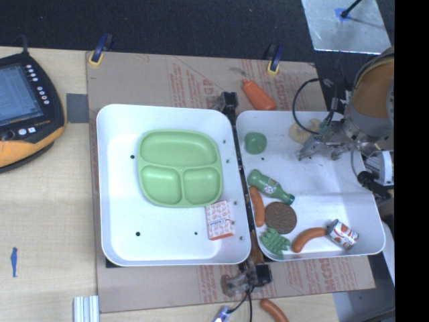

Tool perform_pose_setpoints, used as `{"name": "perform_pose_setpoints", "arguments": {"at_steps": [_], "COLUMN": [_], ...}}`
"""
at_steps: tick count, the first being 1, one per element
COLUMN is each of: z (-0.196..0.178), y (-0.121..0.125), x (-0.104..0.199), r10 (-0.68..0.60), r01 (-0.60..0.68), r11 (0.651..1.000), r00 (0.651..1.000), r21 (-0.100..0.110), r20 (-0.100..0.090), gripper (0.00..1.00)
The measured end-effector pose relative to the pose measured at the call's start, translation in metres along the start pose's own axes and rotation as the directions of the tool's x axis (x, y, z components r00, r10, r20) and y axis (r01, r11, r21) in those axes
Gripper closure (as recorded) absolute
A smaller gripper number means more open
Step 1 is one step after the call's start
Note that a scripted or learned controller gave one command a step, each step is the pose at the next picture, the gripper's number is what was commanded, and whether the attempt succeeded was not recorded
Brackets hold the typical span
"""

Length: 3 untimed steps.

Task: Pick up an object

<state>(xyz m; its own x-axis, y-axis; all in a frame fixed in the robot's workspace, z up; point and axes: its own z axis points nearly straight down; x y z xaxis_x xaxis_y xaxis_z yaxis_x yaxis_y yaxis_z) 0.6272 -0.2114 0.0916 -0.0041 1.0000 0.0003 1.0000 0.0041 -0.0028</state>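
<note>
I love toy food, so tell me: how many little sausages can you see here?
3: one sausage lies by the right bin's left wall, another near its front edge beside the can, a third on the bench in front. Others could be hidden.

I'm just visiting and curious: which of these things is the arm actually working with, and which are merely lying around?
Part of the job, in the right bin:
gripper, green bottle, brown disc, sausage, can, green ball.

Just lying about:
orange carrot on the cardboard, control pad, green divided plate.
</note>
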Motion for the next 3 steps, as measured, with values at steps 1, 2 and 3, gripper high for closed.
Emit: {"name": "perform_pose_setpoints", "arguments": {"at_steps": [1, 2, 3], "z": [-0.061, -0.155, -0.093], "y": [0.029, 0.03, 0.028], "x": [-0.001, 0.055, 0.027], "r10": [0.0, -0.001, 0.001], "r01": [0.0, 0.001, -0.001], "r11": [1.0, 1.0, 1.0], "r00": [1.0, 1.0, 1.0], "r21": [-0.002, -0.003, 0.002], "r20": [0.0, 0.0, 0.001], "gripper": [0.0, 0.0, 0.0]}}
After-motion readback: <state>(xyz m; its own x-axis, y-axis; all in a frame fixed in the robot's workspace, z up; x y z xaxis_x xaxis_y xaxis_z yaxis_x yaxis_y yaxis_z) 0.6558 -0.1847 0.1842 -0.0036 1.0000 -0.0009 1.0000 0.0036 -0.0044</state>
